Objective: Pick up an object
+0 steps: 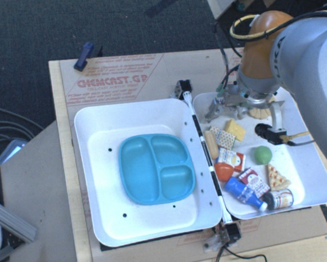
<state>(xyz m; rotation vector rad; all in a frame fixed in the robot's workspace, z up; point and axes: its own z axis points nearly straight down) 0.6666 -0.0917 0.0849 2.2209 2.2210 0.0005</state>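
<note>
Currently the toy food is lying in the right bin [316,190]: green ball [262,155], pizza slice [276,177], blue bottle [245,193], yellow cheese block [235,130]. All of it is looking light and stiff; the ball may be rolling, so pinching across its middle is safest. Arm is reaching in from the right, wrist pointing down over the bin's far corner. Tool [243,107] is hanging near the cheese; cannot tell its opening. Left bin [92,163] is holding a blue divided plate [155,168].

A blue sectioned tray [157,168] lies inside the left white bin [94,125]. Both bins rest on a brown cardboard sheet [112,78] with red printing. A small blue object [83,57] sits at its far-left corner. Cables [3,134] run across dark carpet.
</note>
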